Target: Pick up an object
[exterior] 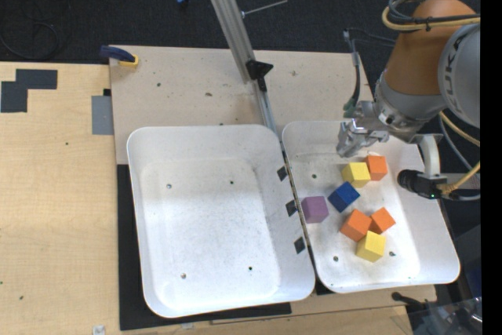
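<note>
Several small blocks lie in the right bin: a yellow block and an orange block side by side, a blue block, a purple block, two more orange blocks and a second yellow block. My gripper hangs over the bin's far part, just above and left of the upper yellow block. Nothing shows between its fingers.
The left bin sits beside the right one, split from it by a rim with black clips. A slanted aluminium bar rises behind the bins. A blue and yellow clamp lies at the bench's far left.
</note>
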{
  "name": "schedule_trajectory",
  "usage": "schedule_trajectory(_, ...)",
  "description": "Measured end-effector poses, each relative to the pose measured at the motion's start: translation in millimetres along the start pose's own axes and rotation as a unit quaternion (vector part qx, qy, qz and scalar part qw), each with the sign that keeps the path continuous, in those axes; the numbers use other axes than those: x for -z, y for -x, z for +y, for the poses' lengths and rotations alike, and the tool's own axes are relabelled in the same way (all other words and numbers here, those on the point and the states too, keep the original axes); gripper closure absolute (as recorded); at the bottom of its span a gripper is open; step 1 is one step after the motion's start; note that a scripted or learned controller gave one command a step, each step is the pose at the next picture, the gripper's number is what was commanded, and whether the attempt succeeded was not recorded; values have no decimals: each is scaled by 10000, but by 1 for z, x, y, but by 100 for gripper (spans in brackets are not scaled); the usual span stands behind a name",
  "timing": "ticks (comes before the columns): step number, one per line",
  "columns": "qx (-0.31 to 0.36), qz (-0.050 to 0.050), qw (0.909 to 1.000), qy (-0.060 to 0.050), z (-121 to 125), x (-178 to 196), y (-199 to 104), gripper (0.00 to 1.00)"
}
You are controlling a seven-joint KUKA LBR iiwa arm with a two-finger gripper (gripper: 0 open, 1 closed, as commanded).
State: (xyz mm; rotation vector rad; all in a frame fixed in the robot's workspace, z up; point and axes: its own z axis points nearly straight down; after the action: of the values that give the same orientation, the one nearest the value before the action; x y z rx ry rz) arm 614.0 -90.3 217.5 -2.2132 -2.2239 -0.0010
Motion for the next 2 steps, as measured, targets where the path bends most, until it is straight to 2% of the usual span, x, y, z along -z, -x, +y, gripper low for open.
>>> schedule_trajectory(1,2,-3,10000,7,5,12,-55,100)
schedule_trajectory(2,-1,-5,10000,-10,-6,15,-107,100)
